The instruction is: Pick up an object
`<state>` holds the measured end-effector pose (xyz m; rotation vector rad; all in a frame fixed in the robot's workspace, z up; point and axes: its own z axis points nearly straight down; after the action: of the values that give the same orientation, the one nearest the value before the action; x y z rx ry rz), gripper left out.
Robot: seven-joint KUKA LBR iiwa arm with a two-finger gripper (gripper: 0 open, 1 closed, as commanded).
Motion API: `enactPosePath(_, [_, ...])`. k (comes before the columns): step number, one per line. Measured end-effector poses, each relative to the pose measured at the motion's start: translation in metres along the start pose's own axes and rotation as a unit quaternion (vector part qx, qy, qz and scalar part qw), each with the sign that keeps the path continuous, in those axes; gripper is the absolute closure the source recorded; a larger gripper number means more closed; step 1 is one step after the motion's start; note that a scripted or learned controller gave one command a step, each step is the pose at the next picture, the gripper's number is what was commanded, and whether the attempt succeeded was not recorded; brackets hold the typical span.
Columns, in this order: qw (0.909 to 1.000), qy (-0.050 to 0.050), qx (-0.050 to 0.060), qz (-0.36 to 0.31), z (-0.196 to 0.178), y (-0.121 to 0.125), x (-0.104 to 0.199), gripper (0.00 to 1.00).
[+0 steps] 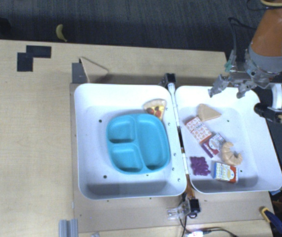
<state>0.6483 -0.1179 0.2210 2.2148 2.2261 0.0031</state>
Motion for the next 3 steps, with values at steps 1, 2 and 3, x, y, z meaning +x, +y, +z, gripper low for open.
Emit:
enactPosePath(1, [1.0,0.0,0.001,0.001,0.095,-0.081,0.023,0.0])
enactPosePath(2, [0.9999,-0.004,-0.009,0.002,0.13,-0.098,0.031,0.0])
enactPosePath(3, [0.9999,-0.005,-0.013,0.002,0.117,-0.095,0.031,1.0])
